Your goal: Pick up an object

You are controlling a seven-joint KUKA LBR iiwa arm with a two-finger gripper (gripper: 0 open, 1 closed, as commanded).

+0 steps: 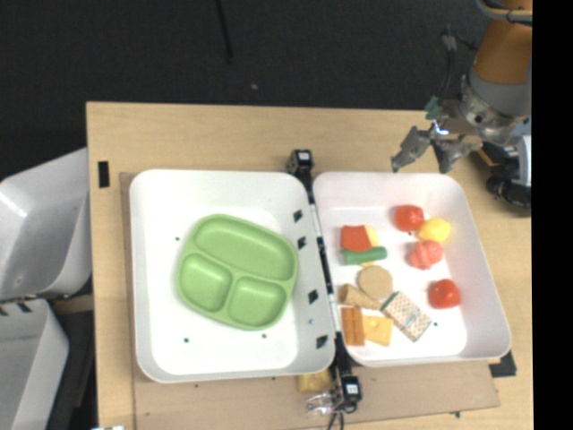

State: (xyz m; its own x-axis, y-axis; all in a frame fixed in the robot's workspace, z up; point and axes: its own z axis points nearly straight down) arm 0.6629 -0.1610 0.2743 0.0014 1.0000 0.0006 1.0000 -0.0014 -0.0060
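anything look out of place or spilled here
One thing: a small yellowish piece lies on the bench just outside the bins' near edge, by the black clip. The green plate sits slightly askew in the left bin.

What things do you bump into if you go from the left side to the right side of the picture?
Green plastic three-section plate → red block → round tan cracker → patterned rectangular packet → yellow ball-shaped toy fruit → grey two-finger gripper.

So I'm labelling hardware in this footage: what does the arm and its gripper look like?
The arm is grey with an orange band above the wrist. Its gripper has two dark fingers below a metallic grey body, with a thin dark cable running alongside the wrist.
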